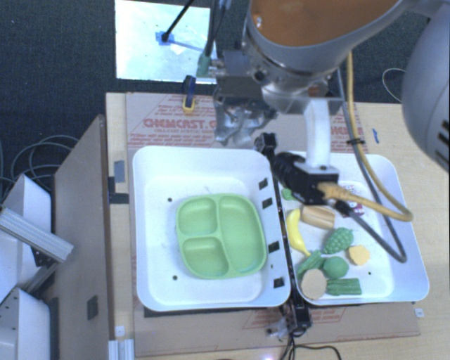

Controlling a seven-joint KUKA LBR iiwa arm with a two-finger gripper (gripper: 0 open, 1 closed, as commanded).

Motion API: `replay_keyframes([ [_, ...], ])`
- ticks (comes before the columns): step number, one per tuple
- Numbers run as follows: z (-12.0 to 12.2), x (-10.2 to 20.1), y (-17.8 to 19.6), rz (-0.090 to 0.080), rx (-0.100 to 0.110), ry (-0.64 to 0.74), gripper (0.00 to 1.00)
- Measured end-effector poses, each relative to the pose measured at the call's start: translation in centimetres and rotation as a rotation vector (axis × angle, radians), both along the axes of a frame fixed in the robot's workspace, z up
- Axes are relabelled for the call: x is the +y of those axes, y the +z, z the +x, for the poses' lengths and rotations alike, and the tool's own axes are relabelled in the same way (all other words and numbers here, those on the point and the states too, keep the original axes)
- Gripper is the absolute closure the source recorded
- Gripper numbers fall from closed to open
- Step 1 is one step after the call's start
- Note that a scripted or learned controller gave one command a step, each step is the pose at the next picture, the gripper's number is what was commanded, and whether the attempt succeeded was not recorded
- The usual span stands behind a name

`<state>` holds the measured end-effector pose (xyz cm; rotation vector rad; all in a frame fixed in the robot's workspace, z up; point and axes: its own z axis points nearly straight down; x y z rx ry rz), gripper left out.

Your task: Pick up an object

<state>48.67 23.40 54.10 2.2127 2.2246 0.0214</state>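
Note:
A light green divided plate (219,235) lies in the left bin (155,211). In the right bin (401,232) lie a yellow banana (295,233), a tan roll (318,216), a bumpy green fruit (339,240), a small yellow-orange piece (358,254), a round green fruit (335,267), a tan disc (313,283) and a green ridged block (343,286). My gripper (236,126) hangs over the back edge of the left bin, above the cardboard, apart from all these objects. The arm's orange band (316,17) fills the top of the view.
A black bracket (302,176) with yellow (373,204) and grey cables hangs over the back of the right bin, hiding part of it. A black-clipped divider (274,225) separates the bins. Cardboard (169,119) lies under both bins.

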Motion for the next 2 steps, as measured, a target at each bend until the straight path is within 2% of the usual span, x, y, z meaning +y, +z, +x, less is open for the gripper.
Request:
replay_keyframes([
  [1,-0.03,0.03,-0.62,-0.006,0.011,0.002,1.0],
  [2,-0.03,0.03,-0.62,-0.006,0.011,0.002,1.0],
])
